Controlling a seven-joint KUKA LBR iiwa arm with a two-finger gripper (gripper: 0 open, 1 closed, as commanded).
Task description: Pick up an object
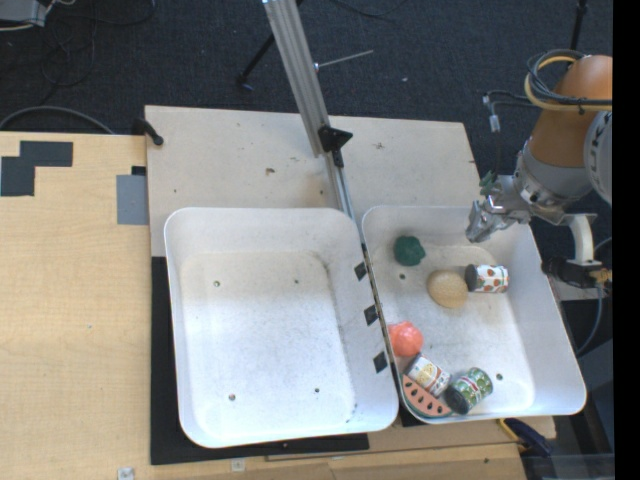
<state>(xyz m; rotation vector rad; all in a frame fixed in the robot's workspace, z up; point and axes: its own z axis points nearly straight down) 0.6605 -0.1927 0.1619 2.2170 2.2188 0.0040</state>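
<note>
White right-hand bin (540,368) holding the candidate objects: a green ball (408,250) at 11 o'clock, a tan oval (448,289) with a small printed can (487,278) touching it near centre, and an orange ball (405,338), a second can (427,374), a watermelon slice (428,405) and a green can (470,388) clustered at 7 o'clock. Pincer (482,224) hovers at the bin's 1 o'clock edge, nothing visibly between its tips; whether they stand apart or together cannot be told.

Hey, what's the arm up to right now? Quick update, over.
Gripper over right bin's far edge, nothing seen in it. Green ball and tan lump nearest, untouched. Small can lies beside the lump. Over.
</note>
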